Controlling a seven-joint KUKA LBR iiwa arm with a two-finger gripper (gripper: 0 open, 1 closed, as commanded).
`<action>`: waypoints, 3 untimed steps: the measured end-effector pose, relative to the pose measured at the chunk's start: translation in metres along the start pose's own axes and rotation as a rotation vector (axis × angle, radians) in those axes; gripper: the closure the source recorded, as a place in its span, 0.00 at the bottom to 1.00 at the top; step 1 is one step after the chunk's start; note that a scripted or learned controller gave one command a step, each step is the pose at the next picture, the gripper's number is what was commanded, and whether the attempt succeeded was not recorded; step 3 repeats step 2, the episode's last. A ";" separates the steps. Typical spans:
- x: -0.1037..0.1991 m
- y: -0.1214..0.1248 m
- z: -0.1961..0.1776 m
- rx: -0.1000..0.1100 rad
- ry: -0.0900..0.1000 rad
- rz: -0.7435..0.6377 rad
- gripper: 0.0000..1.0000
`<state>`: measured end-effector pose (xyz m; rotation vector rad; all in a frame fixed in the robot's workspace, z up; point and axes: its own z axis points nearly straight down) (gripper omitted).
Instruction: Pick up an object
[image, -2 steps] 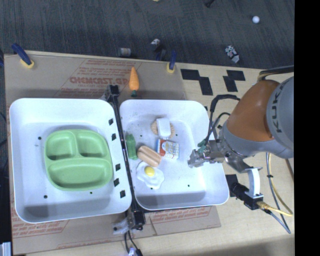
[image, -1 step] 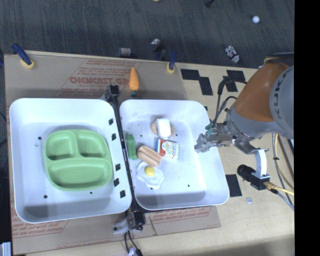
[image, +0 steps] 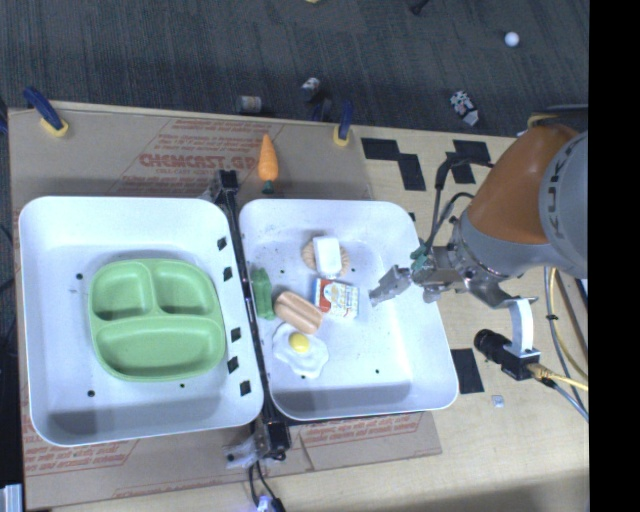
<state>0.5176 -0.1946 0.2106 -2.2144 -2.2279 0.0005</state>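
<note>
Gripper (image: 388, 287) over right bin (image: 400, 370), at 3 o'clock of the carton (image: 338, 297); can't tell its state. Carton near bin centre: light, stiff, probably slick; grip across the short flat sides.

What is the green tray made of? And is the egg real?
The green tray looks like moulded plastic: one even colour, smooth matte surface, rounded compartments. The fried egg seems a toy, probably plastic or rubber: flat white, very tidy yellow yolk. I can't be sure which.

One fixed overhead camera looks slantwise down on both bins (image: 60, 400).
</note>
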 end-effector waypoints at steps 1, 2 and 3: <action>-0.017 -0.012 0.020 0.002 0.000 0.000 0.00; -0.010 0.055 0.115 -0.005 -0.001 0.000 0.00; -0.010 0.055 0.115 -0.005 -0.001 0.000 0.00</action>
